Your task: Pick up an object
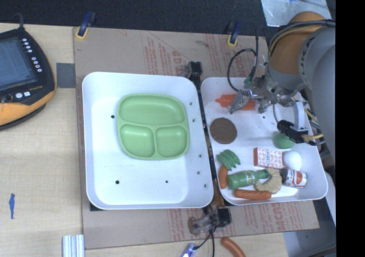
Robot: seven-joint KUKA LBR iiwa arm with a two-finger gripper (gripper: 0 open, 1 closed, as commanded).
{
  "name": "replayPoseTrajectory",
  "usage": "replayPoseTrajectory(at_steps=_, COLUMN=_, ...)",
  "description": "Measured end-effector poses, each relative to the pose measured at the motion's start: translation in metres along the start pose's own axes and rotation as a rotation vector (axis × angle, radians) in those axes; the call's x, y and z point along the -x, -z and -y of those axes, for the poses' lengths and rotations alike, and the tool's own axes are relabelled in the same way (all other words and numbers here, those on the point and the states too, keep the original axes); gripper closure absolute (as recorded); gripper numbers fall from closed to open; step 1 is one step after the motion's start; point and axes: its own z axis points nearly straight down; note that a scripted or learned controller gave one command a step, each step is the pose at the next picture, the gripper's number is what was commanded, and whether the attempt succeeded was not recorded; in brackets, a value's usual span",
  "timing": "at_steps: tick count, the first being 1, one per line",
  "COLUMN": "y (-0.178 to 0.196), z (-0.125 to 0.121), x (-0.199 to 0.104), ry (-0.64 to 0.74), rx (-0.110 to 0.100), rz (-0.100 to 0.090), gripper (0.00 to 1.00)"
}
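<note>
Orange carrot (227, 101) lies lengthwise left-right under gripper (251, 102).

A light wooden counter (40, 170) carries a brown cardboard sheet (148, 51) clipped at its far edge. Two white bins (97, 136) sit side by side on the sheet. A handheld control tablet (20, 76) lies at the counter's left edge.

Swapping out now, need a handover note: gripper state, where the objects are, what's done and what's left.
Gripper: low over the back of the right bin, at the orange carrot; finger state can't be read, nothing visibly held.
Right bin also holds: brown disc, green pepper, green bottle, hot dog, red-white carton, white egg.
Left bin: green divided plate.
Done: arm positioned over the right bin.
Left: grasp and lift one object.
</note>
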Motion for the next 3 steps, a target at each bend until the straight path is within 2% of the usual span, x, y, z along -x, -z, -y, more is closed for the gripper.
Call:
replayPoseTrajectory(at_steps=1, y=0.0005, z=0.0000, x=-0.0037, ry=-0.002, rx=0.000, rz=0.001, gripper=0.00)
replayPoseTrajectory(at_steps=2, y=0.0091, z=0.0037, x=-0.0013, ry=0.000, rx=-0.016, rz=0.002, gripper=1.00)
replayPoseTrajectory(at_steps=3, y=0.0099, z=0.0029, x=-0.0015, ry=0.001, rx=-0.014, rz=0.002, gripper=0.00)
